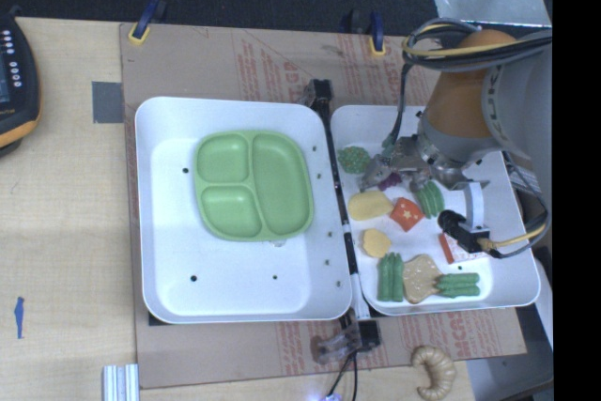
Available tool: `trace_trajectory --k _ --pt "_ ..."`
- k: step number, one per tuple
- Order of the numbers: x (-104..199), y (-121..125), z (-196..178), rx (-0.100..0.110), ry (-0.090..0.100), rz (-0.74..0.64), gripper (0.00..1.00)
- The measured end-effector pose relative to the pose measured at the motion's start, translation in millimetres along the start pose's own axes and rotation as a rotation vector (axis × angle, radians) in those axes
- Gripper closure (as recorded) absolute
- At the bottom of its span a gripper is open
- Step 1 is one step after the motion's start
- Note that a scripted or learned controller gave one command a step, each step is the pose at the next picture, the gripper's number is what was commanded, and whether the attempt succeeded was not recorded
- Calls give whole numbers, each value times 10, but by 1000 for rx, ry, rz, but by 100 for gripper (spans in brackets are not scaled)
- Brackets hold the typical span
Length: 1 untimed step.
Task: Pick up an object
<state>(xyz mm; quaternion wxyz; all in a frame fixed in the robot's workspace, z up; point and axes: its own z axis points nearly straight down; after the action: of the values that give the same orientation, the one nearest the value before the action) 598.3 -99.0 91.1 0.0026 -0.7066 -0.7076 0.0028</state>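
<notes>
lying in the right bin [526,291] are the small toy foods the task could take: a broccoli floret [354,159] at the far left, a yellow piece [369,205] nearer, a red-orange piece [406,213] beside it, a green pickle-like piece [430,198] to the right, a small yellow round [377,243], a green bean bundle [391,277], a tan cracker shape [421,278] and another green piece [457,285] at the near right. a purple bit [392,178] sits just under the hand [404,166], which hovers low over the far middle of that bin; whether its fingers are wide or narrow i cannot tell, and nothing shows between them. the grey arm [512,103] with its orange band comes in from the right. the left bin [160,277] holds a green divided plate [254,184]. a tan croissant toy [436,369] lies on the table [66,230] near the bins, outside them.
</notes>
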Motion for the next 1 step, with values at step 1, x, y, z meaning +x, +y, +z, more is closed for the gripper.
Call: trace_trajectory --k 1 --pt "38 264 -14 -7 0 -4 0"
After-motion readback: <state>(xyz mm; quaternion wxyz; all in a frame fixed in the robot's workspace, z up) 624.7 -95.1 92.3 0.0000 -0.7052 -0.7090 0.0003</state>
